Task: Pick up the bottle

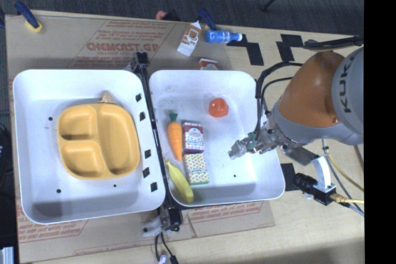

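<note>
Gripper [240, 149] is hovering low over the right bin's [247, 190] right edge, and whether it is parted or closed cannot be told from this slant; nothing is showing in its grasp. By my judgement the pick is not yet begun, since the bottle [221, 37], blue with a white cap, is lying on its side outside both bins, on the bench [111, 40] just past the right bin's far edge, well apart from the arm. Reaching it is still left to do. Going by size, the left bin [25, 151] is carrying a yellow divided plate [98, 140]. Along the right bin's left edge are lying a banana [180, 183], a carrot [176, 138], a maroon carton [193, 136] and a patterned carton [196, 168]. A small red object [218, 107] is sitting nearer the far edge. The bin's far wall is standing between gripper and bottle.
</note>
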### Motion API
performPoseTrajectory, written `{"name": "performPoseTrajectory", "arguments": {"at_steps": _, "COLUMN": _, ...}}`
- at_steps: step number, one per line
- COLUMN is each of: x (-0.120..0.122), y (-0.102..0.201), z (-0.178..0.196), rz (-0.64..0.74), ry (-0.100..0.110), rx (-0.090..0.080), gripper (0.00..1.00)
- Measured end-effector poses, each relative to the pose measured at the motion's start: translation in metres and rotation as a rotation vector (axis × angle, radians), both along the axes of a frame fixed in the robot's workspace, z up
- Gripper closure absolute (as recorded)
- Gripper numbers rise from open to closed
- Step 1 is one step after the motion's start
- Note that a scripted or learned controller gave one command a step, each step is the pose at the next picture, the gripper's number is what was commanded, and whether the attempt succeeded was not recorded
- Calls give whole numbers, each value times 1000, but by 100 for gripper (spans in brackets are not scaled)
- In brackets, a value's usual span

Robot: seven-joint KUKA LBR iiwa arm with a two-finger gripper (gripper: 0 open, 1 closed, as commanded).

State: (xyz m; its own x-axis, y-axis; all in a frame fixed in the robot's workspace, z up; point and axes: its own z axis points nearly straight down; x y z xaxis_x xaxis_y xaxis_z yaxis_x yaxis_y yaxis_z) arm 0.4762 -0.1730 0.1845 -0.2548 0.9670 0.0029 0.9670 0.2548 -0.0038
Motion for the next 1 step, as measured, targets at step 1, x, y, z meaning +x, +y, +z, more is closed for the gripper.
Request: {"name": "performPoseTrajectory", "arguments": {"at_steps": 1, "x": 0, "y": -38, "z": 6, "rz": 293, "ry": -4, "rx": -2, "gripper": 100}}
